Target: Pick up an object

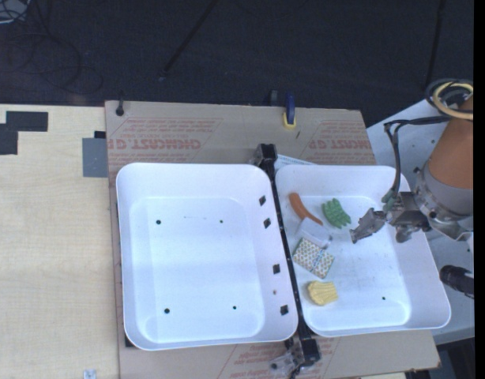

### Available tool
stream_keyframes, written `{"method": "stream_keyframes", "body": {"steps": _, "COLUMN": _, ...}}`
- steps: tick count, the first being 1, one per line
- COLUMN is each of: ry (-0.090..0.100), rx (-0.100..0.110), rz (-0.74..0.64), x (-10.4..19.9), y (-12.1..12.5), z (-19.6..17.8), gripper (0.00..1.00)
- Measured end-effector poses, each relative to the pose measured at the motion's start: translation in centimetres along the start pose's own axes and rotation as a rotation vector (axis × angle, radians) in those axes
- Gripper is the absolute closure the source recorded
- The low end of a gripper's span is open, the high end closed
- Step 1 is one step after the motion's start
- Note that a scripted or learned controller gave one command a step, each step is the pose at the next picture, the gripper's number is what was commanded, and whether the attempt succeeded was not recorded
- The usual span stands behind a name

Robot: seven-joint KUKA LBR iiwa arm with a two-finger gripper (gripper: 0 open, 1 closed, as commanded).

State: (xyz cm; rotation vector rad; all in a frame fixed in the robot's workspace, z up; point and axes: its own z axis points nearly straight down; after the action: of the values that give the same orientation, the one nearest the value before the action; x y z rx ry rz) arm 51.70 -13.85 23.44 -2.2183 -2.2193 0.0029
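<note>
Tool over the right bin, four small things lying at its nine o'clock side.

Camera view: the tool [367,227] hangs above the right bin [420,310], its fingers apart with nothing between them. Just at its nine o'clock lies the green object [336,212]; farther that way the orange piece [303,208]. The patterned packet [314,256] sits at eight o'clock and the yellow object [322,293] at seven, all crowding the bin's left wall. The bin's floor toward five o'clock is open. The left bin [140,235] adjoins on the worktop [45,243].
</note>
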Motion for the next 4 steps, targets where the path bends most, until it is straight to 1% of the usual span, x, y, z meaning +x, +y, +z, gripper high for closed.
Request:
{"method": "stream_keyframes", "body": {"steps": 1, "ry": 0.001, "rx": 0.002, "rz": 0.000, "x": -0.1, "y": 0.0, "z": -1.0, "gripper": 1.00}}
{"method": "stream_keyframes", "body": {"steps": 2, "ry": 0.000, "rx": -0.003, "rz": -0.007, "x": 8.3, "y": -0.6, "z": -3.6, "gripper": 1.00}}
{"method": "stream_keyframes", "body": {"steps": 3, "ry": 0.003, "rx": -0.011, "rz": -0.013, "x": 19.1, "y": 0.7, "z": -12.6, "gripper": 1.00}}
{"method": "stream_keyframes", "body": {"steps": 4, "ry": -0.001, "rx": -0.003, "rz": -0.004, "x": 23.1, "y": -0.7, "z": -15.8, "gripper": 1.00}}
